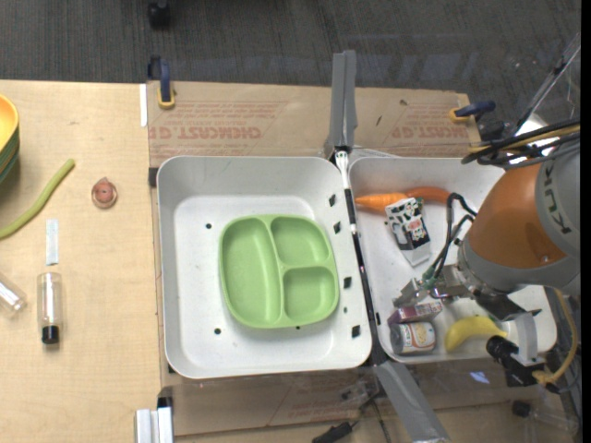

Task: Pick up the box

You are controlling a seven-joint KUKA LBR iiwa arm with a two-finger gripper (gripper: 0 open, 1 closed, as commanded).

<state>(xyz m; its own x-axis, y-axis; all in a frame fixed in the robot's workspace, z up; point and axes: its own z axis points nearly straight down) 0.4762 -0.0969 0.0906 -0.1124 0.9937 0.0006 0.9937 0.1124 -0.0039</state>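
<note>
My hand (417, 293) sits low in the right bin (531, 178), toward its near edge. I cannot tell from this view whether it is closed or spread; nothing is visibly held in it.

Nearest the bin's near edge lies a small can (413, 334) on its side, touching or just beside my hand. Just to its right along the same edge lies a banana (468, 331), partly covered by my wrist.

Further in, near the middle of the bin and apart from my hand, lies the box (408, 223), small, with a black-and-white print. It lies flat and slightly turned relative to the bin walls.

Beyond it, near the far edge, an orange carrot (402, 198) runs crosswise, just beside or touching the box's far end.

Handling judgement: the box looks like light cardboard, stiff along its edges but crushable on its broad faces. Its printed surface may be smooth. Grip across the two long sides near mid-length, with moderate force. The carrot crowds the far end, so avoid an end-to-end grip.

The left bin (185, 247) holds a green divided plate (277, 270).
</note>
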